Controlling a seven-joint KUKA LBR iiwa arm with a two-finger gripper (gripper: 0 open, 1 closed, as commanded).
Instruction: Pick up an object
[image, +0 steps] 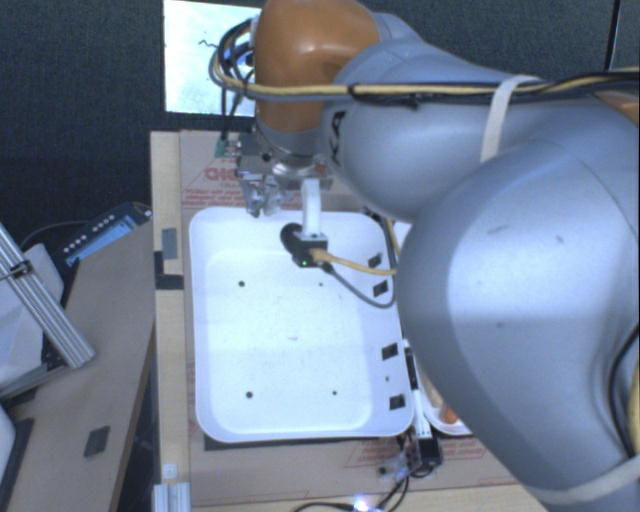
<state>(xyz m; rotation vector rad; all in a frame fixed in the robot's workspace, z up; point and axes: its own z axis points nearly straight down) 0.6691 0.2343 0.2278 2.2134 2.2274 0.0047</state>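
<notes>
- Camera view, from above the bench: my grey arm (500, 200), with its orange band (300, 50), reaches across from the right and hangs over the far rim of the shallow white plastic left bin (200, 330).
- My gripper (280, 200) sits at that far rim, just above the bin's edge. I cannot tell how wide it stands or whether it has anything in it; nothing I could name shows there.
- Just inside the bin's far rim hangs a small black unit with a green light (302, 246), trailing a yellow cable (350, 272) towards the bin's right side. I judge it to be part of my rig, not the object to pick up.
- The bin's floor shows four small dark dots (242, 284).
- The only candidate object is a small orange-and-white scrap (448, 414) just past the bin's near right corner, in a sliver of the second white bin (440, 428). My arm covers most of it.
- Judging by that sliver, it is probably small and light. I cannot judge whether it is stiff or slippery. I would grip across its narrowest part once the arm uncovers it.
</notes>
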